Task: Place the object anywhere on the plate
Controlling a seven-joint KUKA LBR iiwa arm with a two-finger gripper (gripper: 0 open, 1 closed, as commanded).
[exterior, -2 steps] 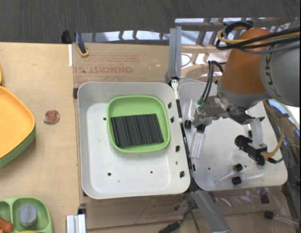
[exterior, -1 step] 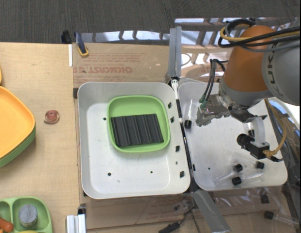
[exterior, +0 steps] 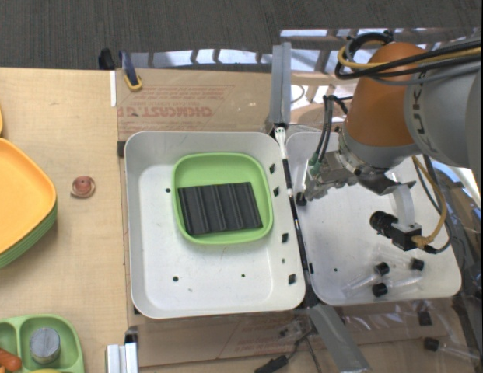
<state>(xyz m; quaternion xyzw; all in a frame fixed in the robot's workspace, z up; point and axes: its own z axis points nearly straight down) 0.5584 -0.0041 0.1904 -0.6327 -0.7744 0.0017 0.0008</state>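
The dark ribbed object (exterior: 219, 208) lies flat on the green plate (exterior: 222, 165), covering the plate's middle and nearer part. The plate sits in the left white bin (exterior: 202, 286), toward that bin's far side. To the right of the plate, past the bin's wall, the end effector (exterior: 323, 181) hangs over the right white bin (exterior: 342, 270) near its left edge; whether it is spread or pressed together cannot be told. Left of the plate, on the table (exterior: 54, 301), lie stacked orange plates (exterior: 15, 200) and 1 small reddish knob (exterior: 83, 186).
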